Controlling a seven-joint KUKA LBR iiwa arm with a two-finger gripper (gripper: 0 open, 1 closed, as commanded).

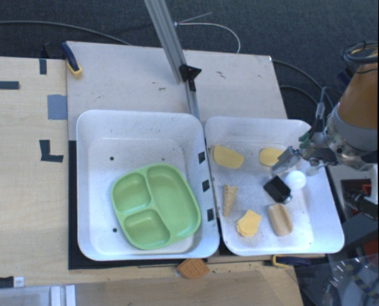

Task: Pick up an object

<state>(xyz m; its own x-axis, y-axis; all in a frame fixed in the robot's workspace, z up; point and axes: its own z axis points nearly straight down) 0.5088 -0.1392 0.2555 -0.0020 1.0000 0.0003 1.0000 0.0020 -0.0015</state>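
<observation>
The step in hand looks like the approach. The end effector hangs low over the right side of the right bin, reaching in from the right, and nothing can be seen held in it. Whether it is set wide or narrow cannot be told from this angle. The things to choose from all lie in that bin. A white ball sits just beside the end effector, on its near side. A yellow lump lies just to its left, and a second yellow slice lies further left, near the wall shared with the left bin. Toward the front are a cone, a yellow chunk and a tan roll. The left bin holds only a green plate, and a brown biscuit lies out on the desk in front of the bins. By my judgement the ball or the lump is the likely target, since both are close. The next move calls for centring over one of them, dropping to the bin floor and closing squarely. The ball may roll away if it is caught off-centre.
</observation>
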